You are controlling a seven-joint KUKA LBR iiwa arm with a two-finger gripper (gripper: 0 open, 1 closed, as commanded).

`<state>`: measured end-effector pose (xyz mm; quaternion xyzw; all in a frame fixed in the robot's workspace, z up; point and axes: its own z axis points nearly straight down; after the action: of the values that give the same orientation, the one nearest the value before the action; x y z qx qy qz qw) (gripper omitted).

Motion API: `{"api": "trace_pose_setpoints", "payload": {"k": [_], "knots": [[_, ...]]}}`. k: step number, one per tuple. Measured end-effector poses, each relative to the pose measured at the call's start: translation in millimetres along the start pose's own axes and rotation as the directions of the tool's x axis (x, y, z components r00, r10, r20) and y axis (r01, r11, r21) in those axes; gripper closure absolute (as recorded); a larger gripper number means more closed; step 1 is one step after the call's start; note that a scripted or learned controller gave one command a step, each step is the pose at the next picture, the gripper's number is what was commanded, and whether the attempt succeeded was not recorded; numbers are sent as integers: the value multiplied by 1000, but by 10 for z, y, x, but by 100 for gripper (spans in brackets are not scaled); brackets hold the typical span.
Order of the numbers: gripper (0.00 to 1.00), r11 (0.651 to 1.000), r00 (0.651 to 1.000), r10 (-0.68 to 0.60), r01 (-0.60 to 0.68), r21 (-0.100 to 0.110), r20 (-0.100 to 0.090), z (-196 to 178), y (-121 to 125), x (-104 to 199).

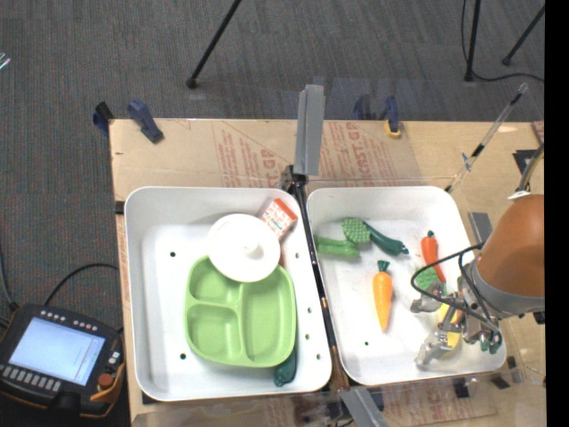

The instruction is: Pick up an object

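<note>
1. The counter [222,154], a brown board printed with red marks, carries two shallow white plastic bins side by side, with blue clamps along its far edge.
2. The left bin [147,292] lies just left of the right bin [356,363]; their inner walls touch along the middle.
3. The grey arm with the orange band [524,247] hangs over the right bin's near right corner.
4. A light green divided plastic tray [240,314] lies in the left bin, and a round white lid [244,247] overlaps its far edge.
5. An orange-and-white carton [280,216] stands just beyond that lid.
6. In the right bin, an orange toy carrot [382,299] lies near the middle; a second, redder carrot [430,252] lies to its right.
7. Green toy vegetables [356,234] sit at the far left of the right bin.
8. The gripper [449,332] is low at the right bin's near right side; a yellow item shows among its fingers, but whether they clamp it cannot be told.
</note>
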<state>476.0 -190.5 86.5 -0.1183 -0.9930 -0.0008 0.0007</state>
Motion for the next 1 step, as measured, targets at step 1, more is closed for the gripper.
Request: {"api": "trace_pose_setpoints", "payload": {"k": [1], "knots": [[0, 1000, 1000, -29, 29, -1, -1, -1, 523, 68]]}}
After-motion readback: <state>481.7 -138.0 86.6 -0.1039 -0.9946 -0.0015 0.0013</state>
